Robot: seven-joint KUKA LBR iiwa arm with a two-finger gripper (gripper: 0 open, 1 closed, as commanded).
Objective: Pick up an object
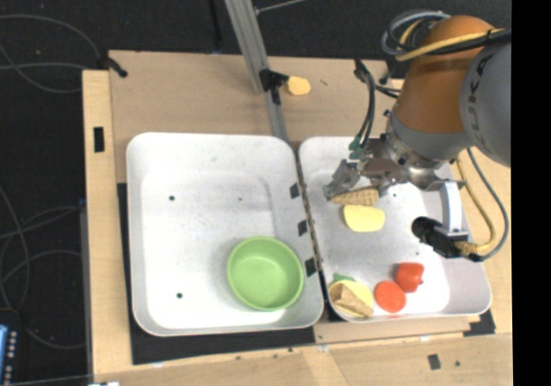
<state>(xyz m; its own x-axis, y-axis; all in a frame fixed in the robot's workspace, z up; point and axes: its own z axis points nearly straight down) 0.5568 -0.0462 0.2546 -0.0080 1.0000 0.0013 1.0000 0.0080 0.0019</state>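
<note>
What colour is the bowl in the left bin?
Light green; the bowl shows clearly in the camera view, near the front of the left bin.

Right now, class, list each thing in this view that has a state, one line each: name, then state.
green bowl: upright, in the left bin.
yellow piece: lying flat in the right bin.
waffle cone: lying at the gripper; grasp unclear.
red pieces: resting near the front edge.
gripper: lowered over the right bin.
</note>
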